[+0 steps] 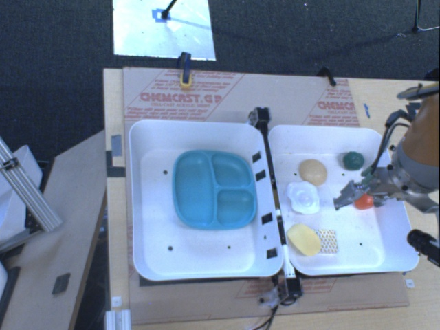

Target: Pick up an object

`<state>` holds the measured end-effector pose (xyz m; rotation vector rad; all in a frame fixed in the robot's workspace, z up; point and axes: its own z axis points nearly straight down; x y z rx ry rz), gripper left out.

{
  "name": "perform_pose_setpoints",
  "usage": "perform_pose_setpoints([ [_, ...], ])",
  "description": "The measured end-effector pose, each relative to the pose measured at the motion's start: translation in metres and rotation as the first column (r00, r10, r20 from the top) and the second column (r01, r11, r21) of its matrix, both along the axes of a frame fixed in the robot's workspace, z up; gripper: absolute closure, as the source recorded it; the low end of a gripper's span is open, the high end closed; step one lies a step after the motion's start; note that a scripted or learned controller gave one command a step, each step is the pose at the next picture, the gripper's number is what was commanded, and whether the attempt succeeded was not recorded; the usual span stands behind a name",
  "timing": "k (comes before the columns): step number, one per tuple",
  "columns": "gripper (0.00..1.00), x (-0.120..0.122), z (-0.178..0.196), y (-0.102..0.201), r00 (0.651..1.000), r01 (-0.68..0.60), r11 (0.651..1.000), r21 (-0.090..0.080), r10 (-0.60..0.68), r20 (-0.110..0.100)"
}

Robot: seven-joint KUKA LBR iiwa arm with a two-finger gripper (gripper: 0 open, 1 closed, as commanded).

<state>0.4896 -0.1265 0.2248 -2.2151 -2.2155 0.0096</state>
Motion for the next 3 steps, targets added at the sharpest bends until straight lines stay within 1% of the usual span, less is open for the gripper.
perform_pose_setpoints([
  [1, 0.00, 0.003, 0.006, 0.000, 1.000, -0.003, 1.000, -0.002, 0.003, 0.012],
  [2, 0.00, 0.006, -0.040, 0.008, 1.000, -0.001, 1.000, -0.001, 0.001, 0.009],
  [3, 0.00, 0.007, -0.082, 0.009, 1.000, 0.000, 1.000, -0.001, 0.000, 0.008],
])
